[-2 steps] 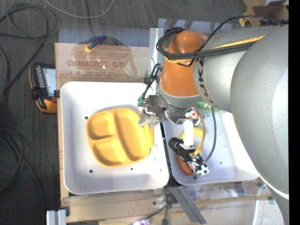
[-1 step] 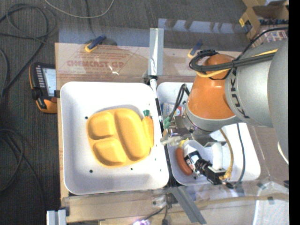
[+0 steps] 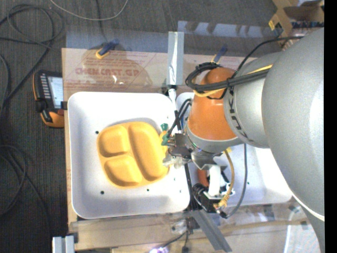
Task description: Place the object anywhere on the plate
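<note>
- Right bin (image 3: pixel 263 191): mostly hidden beneath the arm (image 3: pixel 284 88).
- Gripper (image 3: pixel 169 151): at the plate (image 3: pixel 131 152) right rim; fingers too small to tell.
- Arm: cut off at right edge.

Robotics lab, test-cell setup. Evidence: large industrial arm (image 3: pixel 274 104), grey with an orange band, mounted over a bench (image 3: pixel 121 70) holding two shallow white bins, the left bin (image 3: pixel 84 194) and the right bin (image 3: pixel 263 188). Orange-cased teach pendant (image 3: pixel 48 96) lies at bench's left edge. Loose cables (image 3: pixel 31 30) trail over dark carpet. Clamps (image 3: pixel 107 48) hold a clear sheet at the bench's far side. Cardboard boxes (image 3: pixel 297 4) in corner.
</note>
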Controlling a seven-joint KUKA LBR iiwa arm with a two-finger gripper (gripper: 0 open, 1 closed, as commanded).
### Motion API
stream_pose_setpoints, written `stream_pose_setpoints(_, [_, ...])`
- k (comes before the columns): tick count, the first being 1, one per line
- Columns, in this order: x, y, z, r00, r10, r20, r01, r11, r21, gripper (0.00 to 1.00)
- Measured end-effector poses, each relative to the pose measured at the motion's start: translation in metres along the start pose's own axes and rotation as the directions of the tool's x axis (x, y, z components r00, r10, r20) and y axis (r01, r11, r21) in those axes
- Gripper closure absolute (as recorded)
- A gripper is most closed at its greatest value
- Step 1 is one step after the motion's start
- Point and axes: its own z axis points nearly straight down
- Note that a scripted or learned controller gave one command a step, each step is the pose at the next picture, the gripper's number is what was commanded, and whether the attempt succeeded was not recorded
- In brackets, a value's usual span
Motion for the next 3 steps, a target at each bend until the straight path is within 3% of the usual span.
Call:
stream_pose_setpoints(1, [0.01, 0.067, -0.037, 1.0, 0.027, 0.002, -0.027, 1.0, -0.005, 1.0])
stream_pose_setpoints(2, [0.026, 0.021, -0.06, 0.972, -0.237, 0.002, 0.237, 0.972, -0.003, 1.0])
stream_pose_setpoints(3, [0.029, 0.047, -0.021, 0.899, -0.439, 0.002, 0.439, 0.899, -0.003, 1.0])
